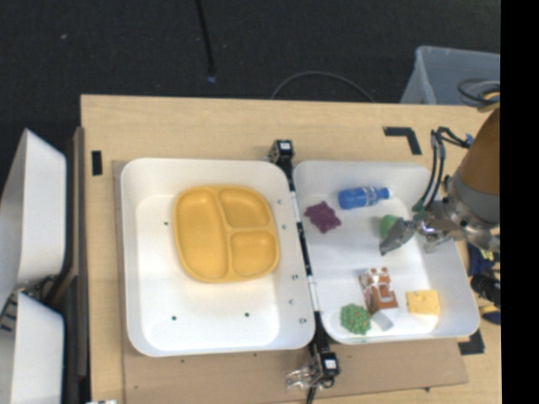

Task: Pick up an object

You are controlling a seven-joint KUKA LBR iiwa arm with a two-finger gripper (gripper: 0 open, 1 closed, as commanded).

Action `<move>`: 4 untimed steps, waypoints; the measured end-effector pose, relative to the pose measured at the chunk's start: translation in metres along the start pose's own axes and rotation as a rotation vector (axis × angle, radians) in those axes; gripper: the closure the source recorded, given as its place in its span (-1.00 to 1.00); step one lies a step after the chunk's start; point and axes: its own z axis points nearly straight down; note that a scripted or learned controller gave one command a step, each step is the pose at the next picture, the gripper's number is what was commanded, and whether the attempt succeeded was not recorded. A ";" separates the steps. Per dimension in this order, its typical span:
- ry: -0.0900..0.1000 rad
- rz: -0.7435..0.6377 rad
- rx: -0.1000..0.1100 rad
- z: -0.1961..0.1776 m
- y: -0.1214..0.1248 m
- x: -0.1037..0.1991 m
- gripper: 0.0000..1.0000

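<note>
The right bin [438, 183] holds several small objects. A blue bottle [362, 197] lies at the back, with a purple piece [322, 217] to its left. A small green object [388, 224] sits mid-bin. My gripper [404, 236] hangs low over the bin's right half, right beside and partly over that green object. Whether it touches the object is unclear. Toward the front lie a brown-and-white block [378, 289], a green broccoli-like piece [355, 318] and a yellow cheese wedge [423, 302].
The left bin [152, 310] holds a yellow divided plate [226, 232]. The arm's orange band [482, 162] rises over the right bin's right wall. A pale blue container [446, 74] stands behind the bench at the back right.
</note>
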 end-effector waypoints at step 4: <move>-0.002 0.004 -0.021 0.092 0.004 0.000 1.00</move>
